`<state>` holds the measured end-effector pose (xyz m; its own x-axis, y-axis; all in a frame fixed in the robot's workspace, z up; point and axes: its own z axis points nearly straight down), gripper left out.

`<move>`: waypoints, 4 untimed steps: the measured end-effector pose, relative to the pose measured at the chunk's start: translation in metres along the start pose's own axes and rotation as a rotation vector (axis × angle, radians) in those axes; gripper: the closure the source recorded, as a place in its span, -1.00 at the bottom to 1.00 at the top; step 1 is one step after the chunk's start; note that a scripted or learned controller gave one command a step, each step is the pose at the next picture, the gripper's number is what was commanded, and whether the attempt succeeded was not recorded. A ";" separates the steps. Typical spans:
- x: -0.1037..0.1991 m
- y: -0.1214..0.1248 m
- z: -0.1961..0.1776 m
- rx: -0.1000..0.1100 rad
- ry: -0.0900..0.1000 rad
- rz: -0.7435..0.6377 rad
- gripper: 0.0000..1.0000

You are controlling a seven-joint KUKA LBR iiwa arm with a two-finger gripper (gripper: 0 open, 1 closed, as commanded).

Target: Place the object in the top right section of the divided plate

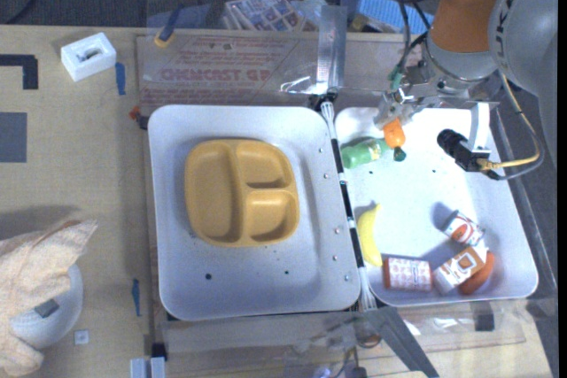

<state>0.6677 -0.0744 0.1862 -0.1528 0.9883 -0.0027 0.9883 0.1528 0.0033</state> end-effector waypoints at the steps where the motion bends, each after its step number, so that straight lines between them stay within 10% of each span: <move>1: 0.087 0.014 -0.024 -0.002 0.001 -0.040 1.00; 2: 0.167 0.025 -0.021 -0.001 0.002 0.069 1.00; 3: 0.289 -0.027 0.000 0.007 0.003 0.271 1.00; 4: 0.289 -0.027 0.000 0.007 0.003 0.271 -1.00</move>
<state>0.5971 0.2070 0.1853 0.1178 0.9930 0.0002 0.9930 -0.1178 -0.0032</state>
